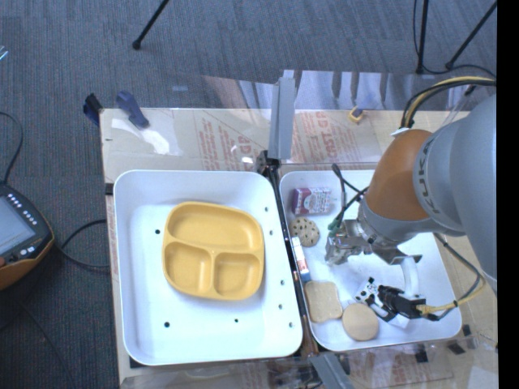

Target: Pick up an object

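Cookie, cracker and carton crowd the right bin.

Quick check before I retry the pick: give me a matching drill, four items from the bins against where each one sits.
Items:
1. yellow divided plate
2. purple carton
3. chocolate-chip cookie
4. round biscuit

Places:
A. right bin, near edge
B. left bin, middle
C. right bin, far left corner
D. right bin, just in front of the carton

Pairs: 1-B, 2-C, 3-D, 4-A

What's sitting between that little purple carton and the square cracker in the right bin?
In the camera view, a chocolate-chip cookie lies between the purple carton and the square cracker.
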You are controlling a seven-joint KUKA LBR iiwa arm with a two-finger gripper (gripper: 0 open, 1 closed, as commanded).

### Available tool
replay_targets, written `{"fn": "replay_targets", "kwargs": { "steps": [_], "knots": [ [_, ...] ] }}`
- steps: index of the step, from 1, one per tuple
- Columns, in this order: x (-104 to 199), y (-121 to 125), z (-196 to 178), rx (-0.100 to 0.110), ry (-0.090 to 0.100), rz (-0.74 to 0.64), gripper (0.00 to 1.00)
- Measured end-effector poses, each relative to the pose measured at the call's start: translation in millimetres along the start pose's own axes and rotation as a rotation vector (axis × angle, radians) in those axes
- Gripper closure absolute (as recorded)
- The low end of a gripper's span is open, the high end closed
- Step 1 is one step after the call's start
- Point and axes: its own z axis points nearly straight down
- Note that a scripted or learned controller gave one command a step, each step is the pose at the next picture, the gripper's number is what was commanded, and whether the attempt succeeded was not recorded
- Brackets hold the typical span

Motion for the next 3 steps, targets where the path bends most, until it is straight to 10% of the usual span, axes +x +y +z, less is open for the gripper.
{"fn": "replay_targets", "kwargs": {
  "steps": [2,3],
  "knots": [
    [3,16,0,-0.002,0.000,0.000,1.00],
    [3,-45,1,0.001,0.000,0.001,1.00]
  ]
}}
